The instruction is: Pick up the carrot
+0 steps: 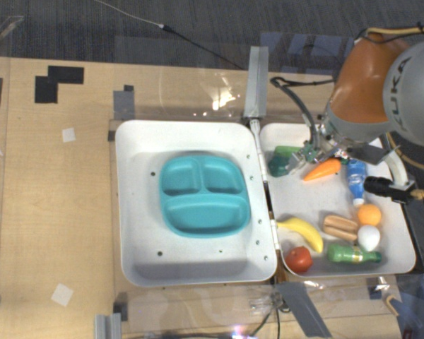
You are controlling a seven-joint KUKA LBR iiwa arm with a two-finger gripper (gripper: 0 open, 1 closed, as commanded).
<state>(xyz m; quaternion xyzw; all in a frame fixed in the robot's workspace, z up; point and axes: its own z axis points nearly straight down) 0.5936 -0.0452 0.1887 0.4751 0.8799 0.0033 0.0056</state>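
my bench (49,210): pale wood under a clear sheet, glare near the top middle | black blocks (56,82) at its far left | floor (162,6): dark grey carpet beyond | thin cable (106,6) across it

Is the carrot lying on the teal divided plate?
No. The carrot lies in the right bin, while the teal plate sits in the left bin.

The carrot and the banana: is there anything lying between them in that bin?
No. In the camera view, bare white bin floor separates the carrot from the banana.
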